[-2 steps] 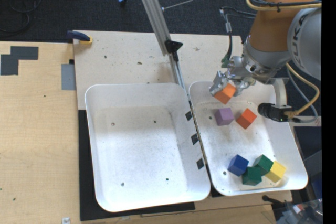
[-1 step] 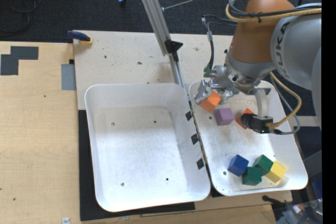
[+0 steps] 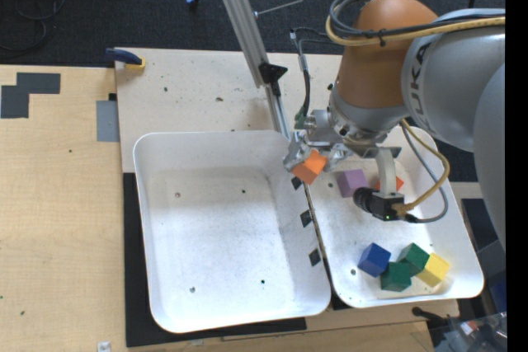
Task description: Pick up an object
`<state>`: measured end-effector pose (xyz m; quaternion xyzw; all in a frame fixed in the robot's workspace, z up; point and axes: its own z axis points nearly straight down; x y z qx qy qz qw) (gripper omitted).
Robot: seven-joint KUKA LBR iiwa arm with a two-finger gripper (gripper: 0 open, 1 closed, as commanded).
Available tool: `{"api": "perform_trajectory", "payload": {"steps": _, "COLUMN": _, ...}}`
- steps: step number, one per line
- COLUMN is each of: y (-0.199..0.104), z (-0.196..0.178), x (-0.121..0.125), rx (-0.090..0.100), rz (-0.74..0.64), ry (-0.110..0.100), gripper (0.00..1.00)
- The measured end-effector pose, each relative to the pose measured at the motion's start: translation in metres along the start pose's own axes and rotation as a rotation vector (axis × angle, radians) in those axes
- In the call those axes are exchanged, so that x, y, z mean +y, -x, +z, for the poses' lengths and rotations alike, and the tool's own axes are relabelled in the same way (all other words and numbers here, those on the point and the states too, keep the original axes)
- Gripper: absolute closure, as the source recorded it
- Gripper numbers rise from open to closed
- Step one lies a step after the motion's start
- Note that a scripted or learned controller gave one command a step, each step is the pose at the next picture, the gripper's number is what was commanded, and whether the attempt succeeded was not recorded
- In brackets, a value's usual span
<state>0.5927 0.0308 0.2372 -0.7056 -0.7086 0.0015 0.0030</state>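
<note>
Grey arm with orange band reaching in from the right, its claw over the seam between the two white bins. An orange block sits between the claw's fingers, which are clenched on it; the block appears raised above the bin floor, at the upper end of the divide where the bin rims meet. Left bin: white floor with a few dark specks. Right bin: a purple block lies just right of the orange block, near the claw; a second small orange piece shows partly behind the wrist hardware, too hidden to make out its shape. Near the lower right corner of this bin lies a cluster: blue block, two green blocks touching one another, and a yellow block against the right green one. A slanted aluminium rail rises from behind the bins toward the top of the view. Both bins rest on a pale wooden table, which bears a blue-and-yellow clamp near its upper left edge.
</note>
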Motion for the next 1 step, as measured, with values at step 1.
{"api": "perform_trajectory", "payload": {"steps": 1, "y": -0.0535, "z": 0.0139, "x": -0.0074, "rx": -0.001, "rz": 0.001, "ry": -0.001, "gripper": 1.0}}
